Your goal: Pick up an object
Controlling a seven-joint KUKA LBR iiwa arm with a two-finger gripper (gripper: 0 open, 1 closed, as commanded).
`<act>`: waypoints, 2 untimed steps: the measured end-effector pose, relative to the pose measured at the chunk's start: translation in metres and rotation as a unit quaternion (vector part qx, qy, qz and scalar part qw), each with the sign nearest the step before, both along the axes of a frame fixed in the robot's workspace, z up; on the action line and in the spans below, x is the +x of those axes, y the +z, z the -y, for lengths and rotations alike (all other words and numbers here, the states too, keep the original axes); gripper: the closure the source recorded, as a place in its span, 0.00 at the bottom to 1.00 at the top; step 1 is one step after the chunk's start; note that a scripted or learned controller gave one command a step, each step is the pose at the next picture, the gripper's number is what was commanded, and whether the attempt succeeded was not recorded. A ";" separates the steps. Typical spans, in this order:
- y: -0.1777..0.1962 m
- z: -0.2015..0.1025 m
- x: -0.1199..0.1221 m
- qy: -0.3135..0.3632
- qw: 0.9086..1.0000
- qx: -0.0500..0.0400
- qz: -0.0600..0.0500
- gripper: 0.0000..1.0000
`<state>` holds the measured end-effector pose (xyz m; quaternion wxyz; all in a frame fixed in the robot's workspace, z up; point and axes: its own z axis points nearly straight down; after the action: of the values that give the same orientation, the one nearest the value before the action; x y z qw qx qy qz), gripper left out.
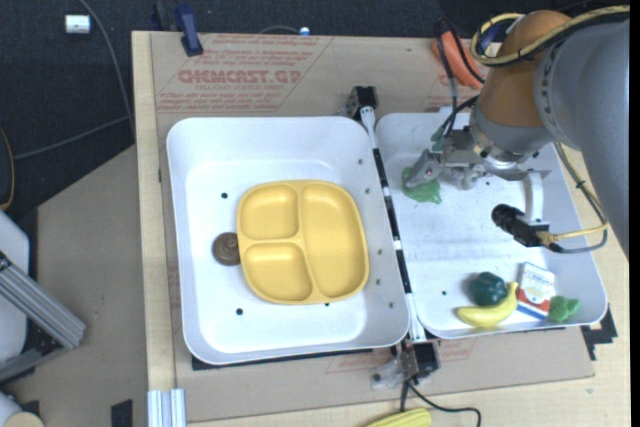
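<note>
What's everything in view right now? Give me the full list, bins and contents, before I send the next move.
left bin: 1, white, left half of the bench
right bin: 1, white, right half of the bench
divided plate: 1, yellow, middle of the left bin
round disc: 1, brown, left bin, against the plate's left edge
green piece: 1, green, upper left of the right bin, under the hand
dark green object: 1, right bin, near front edge
banana: 1, yellow, right bin front, below the dark green object
small box: 1, white with red and blue, right bin front right
arm: 1, grey with orange band, from the right
hand: 1, over the green piece
</note>
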<state>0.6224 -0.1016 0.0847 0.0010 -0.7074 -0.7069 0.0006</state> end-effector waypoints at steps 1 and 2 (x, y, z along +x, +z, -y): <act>0.000 0.015 -0.004 0.000 1.000 0.000 0.000 0.00; 0.000 0.001 0.012 0.001 1.000 0.000 0.002 0.00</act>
<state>0.6344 -0.1023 0.0847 -0.0008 -0.7069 -0.7073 -0.0006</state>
